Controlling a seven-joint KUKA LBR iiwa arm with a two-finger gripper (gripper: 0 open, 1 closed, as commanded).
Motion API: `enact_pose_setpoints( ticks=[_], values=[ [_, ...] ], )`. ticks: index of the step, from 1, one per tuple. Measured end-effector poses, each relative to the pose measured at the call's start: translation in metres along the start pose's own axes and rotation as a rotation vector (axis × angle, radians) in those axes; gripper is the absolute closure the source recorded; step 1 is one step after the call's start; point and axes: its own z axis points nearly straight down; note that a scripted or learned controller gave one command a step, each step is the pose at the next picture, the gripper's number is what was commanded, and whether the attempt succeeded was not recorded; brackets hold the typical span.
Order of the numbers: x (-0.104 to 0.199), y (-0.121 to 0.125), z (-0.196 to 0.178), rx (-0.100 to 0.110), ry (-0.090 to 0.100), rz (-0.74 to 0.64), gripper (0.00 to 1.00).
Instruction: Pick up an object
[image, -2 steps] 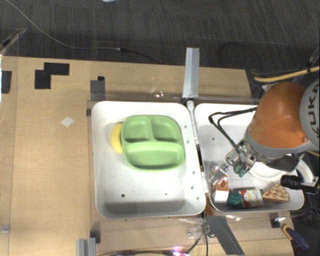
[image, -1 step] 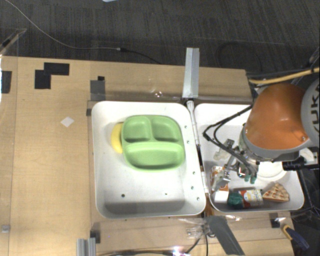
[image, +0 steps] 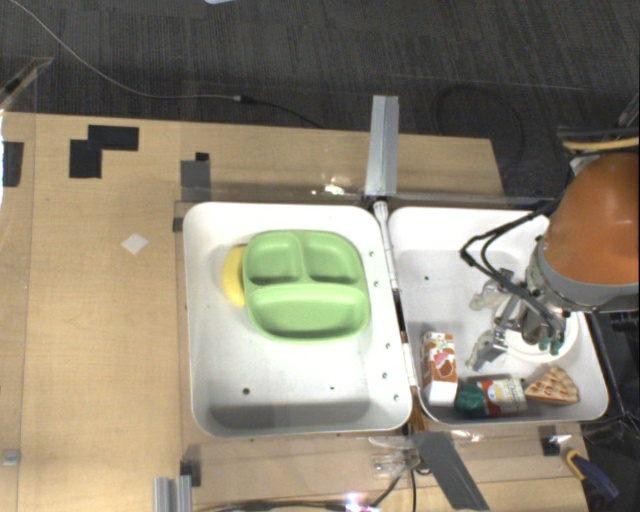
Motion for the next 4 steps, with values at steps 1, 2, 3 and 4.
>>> enact_pose_setpoints(
  ticks=[1, 2, 3, 4],
  values=[
    [-0.006, 0.007, 0.080, -0.005, -0.018, 0.040, 0.00],
    [-0.005, 0.000, 0.084, -0.020, -0.030, 0.015, 0.00],
    [-0.028, 0.008, 0.085, -0.008, -0.018, 0.033, 0.00],
    [-0.072, -0.039, -0.074, 0.000, -0.004, 0.094, 0.00]
  ],
)
